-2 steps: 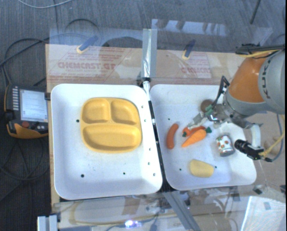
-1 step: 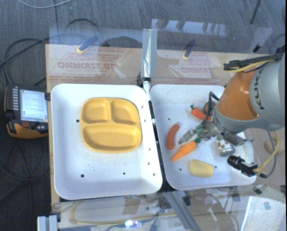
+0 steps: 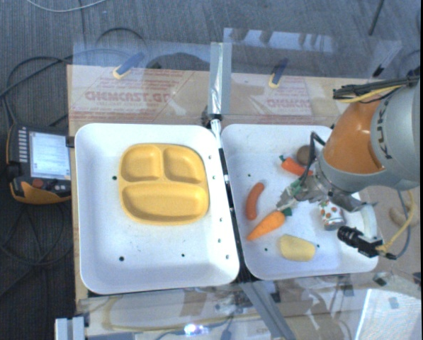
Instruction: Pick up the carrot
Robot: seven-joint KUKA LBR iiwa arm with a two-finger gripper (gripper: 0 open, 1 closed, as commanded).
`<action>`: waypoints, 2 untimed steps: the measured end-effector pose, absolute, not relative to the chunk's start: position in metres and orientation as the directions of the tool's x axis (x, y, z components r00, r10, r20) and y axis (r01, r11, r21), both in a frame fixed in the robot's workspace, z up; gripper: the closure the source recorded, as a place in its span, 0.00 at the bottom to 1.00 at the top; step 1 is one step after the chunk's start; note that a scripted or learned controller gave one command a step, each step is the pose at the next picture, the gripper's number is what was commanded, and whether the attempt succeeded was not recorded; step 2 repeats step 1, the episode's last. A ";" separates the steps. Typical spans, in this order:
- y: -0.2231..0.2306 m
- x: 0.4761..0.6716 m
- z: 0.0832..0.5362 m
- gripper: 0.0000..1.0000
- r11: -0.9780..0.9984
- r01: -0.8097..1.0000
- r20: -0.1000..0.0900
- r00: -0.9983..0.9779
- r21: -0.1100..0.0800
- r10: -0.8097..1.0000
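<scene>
Orange carrot point(image 3: 267, 224) between sausage point(image 3: 253, 200), potato point(image 3: 297, 248); fingers point(image 3: 290, 197) state unclear.

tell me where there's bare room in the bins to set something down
Left bin: bare floor all round the yellow tray, widest along the near edge. Right bin: bare far-left corner. It is crowded mid-bin, where the sausage, carrot, potato and pincer cluster.
</scene>
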State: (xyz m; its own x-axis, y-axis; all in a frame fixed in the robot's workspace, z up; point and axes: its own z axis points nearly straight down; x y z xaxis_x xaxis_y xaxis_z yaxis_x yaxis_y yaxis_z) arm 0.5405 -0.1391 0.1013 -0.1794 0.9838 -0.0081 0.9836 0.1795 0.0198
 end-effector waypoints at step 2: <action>-0.075 0.577 0.183 1.00 -0.313 0.950 -0.004 0.313 -0.003 0.950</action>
